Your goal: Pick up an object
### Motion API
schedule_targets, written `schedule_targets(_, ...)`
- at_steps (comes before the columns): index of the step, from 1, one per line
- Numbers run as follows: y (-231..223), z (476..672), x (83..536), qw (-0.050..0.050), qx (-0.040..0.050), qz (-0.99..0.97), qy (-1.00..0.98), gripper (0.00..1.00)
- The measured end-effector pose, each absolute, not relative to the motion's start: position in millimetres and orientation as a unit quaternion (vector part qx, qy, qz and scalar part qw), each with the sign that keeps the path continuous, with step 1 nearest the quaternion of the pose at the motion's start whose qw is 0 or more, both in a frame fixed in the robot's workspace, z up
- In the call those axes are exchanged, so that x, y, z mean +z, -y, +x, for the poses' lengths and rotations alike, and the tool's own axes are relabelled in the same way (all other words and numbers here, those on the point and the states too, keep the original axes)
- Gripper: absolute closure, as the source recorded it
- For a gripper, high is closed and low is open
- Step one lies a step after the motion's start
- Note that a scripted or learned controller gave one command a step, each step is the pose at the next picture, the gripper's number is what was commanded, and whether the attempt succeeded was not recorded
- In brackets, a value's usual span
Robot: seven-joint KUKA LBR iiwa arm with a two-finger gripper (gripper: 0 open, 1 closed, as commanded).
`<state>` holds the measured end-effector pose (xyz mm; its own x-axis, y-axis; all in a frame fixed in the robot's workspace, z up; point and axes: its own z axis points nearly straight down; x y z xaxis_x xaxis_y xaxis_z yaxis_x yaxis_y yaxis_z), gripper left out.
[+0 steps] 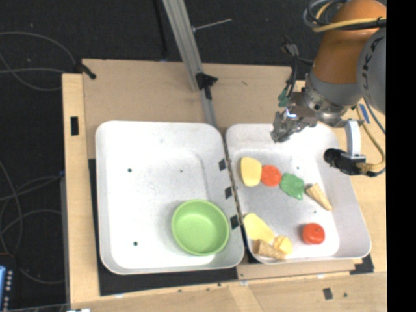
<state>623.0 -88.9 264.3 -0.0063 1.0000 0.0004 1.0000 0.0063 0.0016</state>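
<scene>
Tool (281,134) hovers over the right bin's (351,239) far edge, grip unreadable. Toy food (271,175) lies mid-bin. Green bowl (200,227) sits left; tan bench (136,90), dark floor (39,18).

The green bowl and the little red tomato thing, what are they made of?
The round green bowl looks like smooth plastic: one even colour, with a soft sheen along its rim. The small red tomato-shaped toy also looks like plastic or rubber, evenly red with a dull shine, though it is too small to tell which.

No legible text, apparently.
</scene>
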Motion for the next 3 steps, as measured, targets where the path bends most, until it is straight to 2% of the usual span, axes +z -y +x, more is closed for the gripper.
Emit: schedule_targets(3, -53, 615.4, 240, -0.001, 0.0001, 0.705, -0.71, 1.0)
